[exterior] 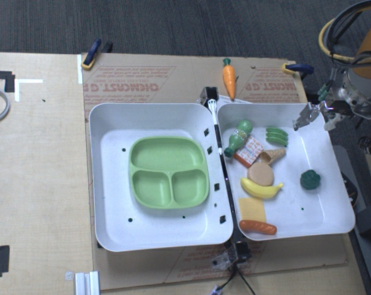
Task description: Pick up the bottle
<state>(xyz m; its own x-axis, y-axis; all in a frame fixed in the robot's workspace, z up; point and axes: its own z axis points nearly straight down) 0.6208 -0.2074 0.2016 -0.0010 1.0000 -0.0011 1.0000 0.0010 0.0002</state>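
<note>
The bottle [238, 137] is green and lies tilted in the right bin [333, 158], near that bin's upper left corner, against a red and white packet [250, 150]. My gripper [314, 119] hovers over the right bin's upper right corner, well to the right of the bottle. It is open, with nothing between its fingers.
The right bin also holds a green pod [275, 136], a cone [273, 156], a beige round piece [260, 174], a banana [261, 189], a cheese slice [253, 211], a sausage [257, 227] and broccoli [309, 179]. A green divided plate [170, 172] sits in the left bin [105, 165]. A carrot [228, 77] lies behind the bins.
</note>
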